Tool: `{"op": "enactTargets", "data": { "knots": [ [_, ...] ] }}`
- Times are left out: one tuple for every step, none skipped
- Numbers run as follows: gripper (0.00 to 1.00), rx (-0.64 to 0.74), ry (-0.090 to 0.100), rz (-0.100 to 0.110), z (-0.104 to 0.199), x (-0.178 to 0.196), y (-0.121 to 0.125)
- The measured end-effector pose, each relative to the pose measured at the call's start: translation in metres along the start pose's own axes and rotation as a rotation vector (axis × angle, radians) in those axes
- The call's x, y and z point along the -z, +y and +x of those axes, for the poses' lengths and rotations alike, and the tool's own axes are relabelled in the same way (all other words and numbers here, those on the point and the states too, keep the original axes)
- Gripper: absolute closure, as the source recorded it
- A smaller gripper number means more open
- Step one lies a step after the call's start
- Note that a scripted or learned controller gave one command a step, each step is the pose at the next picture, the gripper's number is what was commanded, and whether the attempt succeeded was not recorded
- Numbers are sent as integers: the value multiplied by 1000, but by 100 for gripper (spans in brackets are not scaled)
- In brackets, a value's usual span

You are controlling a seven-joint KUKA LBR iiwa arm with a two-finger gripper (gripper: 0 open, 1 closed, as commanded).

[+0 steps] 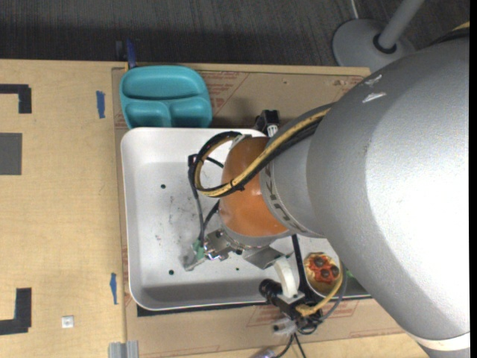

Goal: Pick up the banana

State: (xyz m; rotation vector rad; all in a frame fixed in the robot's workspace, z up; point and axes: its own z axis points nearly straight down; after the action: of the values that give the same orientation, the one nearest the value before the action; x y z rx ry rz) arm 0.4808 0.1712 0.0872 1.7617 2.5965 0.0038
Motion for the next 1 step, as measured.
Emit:
{"op": "enactTargets", "data": {
  "knots": [
    [0,-317,2,-1,14,0,87]
  ]
}}
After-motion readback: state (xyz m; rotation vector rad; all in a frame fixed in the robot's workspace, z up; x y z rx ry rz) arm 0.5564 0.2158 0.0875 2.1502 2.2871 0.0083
